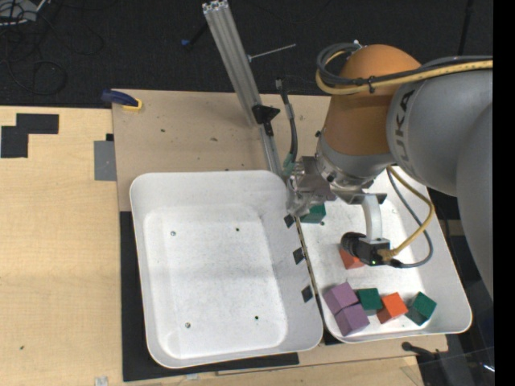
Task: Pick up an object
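While grey arm w/ orange band reaches in from right, two-finger gripper (310, 203) sits low at right white bin's (451, 316) upper-left corner, a small teal-green block (315, 213) at its fingertips; jaw state: can't tell. Purple (344, 307), green (370, 298), orange (393, 305), green (421, 306) cubes cluster nr front wall; red block (350, 256) mid-bin.

We see a pale wooden bench (56, 240) carrying two shallow white plastic bins side by side: the left bin (217, 185), the right bin (451, 316). A small blue-and-yellow object (121, 99) lies near the bench's far edge.
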You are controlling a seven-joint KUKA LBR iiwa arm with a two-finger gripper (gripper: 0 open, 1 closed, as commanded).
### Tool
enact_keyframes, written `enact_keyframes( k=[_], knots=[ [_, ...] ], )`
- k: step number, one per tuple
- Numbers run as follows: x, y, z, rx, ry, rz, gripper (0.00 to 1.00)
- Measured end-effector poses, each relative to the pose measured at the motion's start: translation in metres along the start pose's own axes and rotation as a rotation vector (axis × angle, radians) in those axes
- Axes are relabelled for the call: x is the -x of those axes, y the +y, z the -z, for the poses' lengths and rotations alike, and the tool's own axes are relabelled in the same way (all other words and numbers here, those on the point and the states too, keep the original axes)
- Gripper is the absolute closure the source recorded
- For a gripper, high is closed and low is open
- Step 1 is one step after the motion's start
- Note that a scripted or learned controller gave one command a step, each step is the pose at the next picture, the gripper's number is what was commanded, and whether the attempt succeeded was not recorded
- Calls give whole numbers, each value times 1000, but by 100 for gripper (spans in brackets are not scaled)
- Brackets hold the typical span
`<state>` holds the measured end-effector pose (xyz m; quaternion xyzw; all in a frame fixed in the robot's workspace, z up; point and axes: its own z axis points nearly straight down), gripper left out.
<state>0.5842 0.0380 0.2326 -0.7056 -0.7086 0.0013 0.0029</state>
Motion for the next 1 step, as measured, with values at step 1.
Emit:
enact_keyframes(
  k=[1],
  knots=[
    [-54, -15, -12, -1, -1, 0, 100]
  ],
)
